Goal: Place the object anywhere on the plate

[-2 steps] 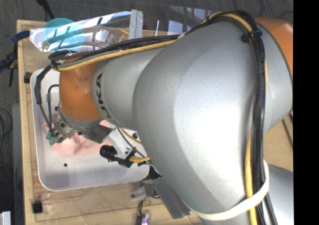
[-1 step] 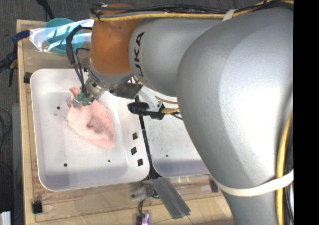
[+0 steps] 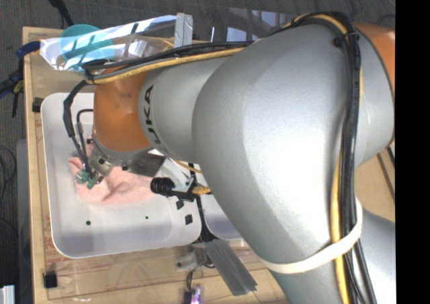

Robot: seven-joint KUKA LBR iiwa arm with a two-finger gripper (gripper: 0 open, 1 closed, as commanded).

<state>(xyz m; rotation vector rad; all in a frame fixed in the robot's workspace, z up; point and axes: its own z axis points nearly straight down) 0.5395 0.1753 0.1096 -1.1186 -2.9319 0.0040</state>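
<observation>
White bin (image 3: 54, 161) | pink object (image 3: 117, 188) | arm (image 3: 282, 128) lettering "KUKA" partly readable

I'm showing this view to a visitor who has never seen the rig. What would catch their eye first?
The big grey arm fills the right and centre, its orange band reaching over the left bin. Under the wrist, a pink object lies on the bin floor. A teal item sits at the bench's top left.

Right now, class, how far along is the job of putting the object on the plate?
Nothing looks finished. In hand: the arm's gripper is low in the left bin, right at the pink object. Whether it has a grip is hidden. Left: lifting the object and setting it on a plate, which I cannot pick out.
</observation>
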